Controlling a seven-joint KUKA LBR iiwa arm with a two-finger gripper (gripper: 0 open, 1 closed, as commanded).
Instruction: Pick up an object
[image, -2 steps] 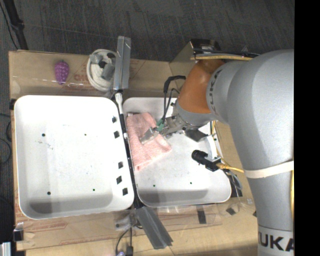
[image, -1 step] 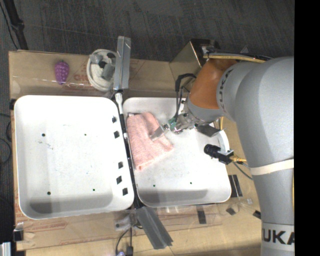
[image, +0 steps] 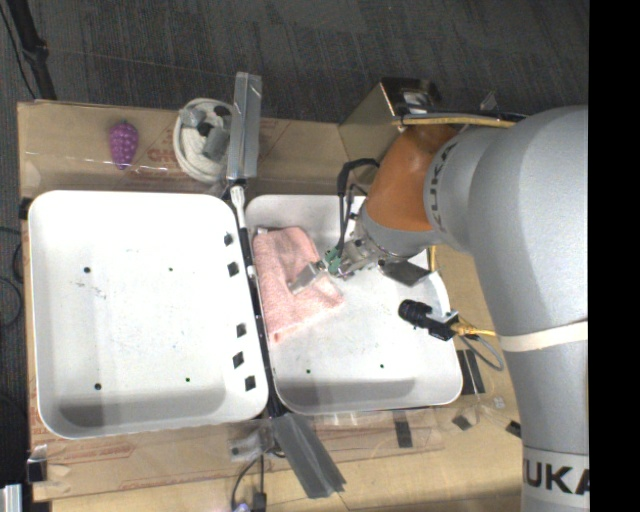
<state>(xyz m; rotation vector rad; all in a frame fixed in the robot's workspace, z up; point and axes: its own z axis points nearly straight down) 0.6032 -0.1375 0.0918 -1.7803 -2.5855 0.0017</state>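
Note:
A pink folded cloth (image: 290, 285) lies in the right bin (image: 370, 385), against its left wall. My gripper (image: 318, 272) reaches down from the right and sits over the cloth's right edge, with a grey finger (image: 303, 278) resting on the fabric. A small green thing (image: 331, 263) shows at the gripper's tip. The grey arm with its orange band (image: 405, 190) covers the bin's upper right part.
The left bin (image: 130, 310) sits beside the right one, with a row of black clips along the divider (image: 240, 310). Beyond the bins on the bench lie a purple object (image: 123, 143) and a white coil of cable (image: 203, 138). A black cable connector (image: 425, 318) hangs over the right bin.

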